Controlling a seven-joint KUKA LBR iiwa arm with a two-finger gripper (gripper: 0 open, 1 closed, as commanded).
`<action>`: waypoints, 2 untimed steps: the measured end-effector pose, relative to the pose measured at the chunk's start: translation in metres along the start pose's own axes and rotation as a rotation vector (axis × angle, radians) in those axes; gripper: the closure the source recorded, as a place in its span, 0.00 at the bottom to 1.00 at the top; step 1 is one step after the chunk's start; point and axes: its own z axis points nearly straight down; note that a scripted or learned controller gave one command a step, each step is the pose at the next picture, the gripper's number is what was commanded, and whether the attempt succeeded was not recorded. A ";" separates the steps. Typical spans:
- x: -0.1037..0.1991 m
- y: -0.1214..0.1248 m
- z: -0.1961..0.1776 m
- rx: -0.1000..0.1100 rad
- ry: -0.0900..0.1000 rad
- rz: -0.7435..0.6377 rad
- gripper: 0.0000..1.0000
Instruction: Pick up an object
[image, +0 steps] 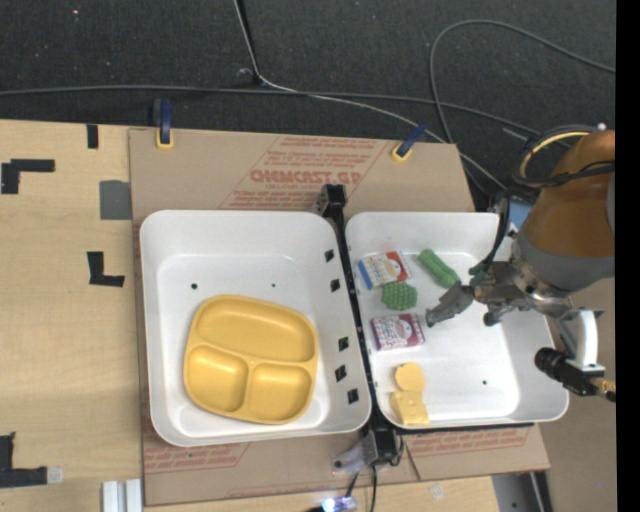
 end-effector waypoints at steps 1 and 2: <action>0.000 0.003 -0.006 -0.011 -0.002 -0.004 0.00; -0.004 0.001 0.058 -0.006 -0.001 -0.002 0.00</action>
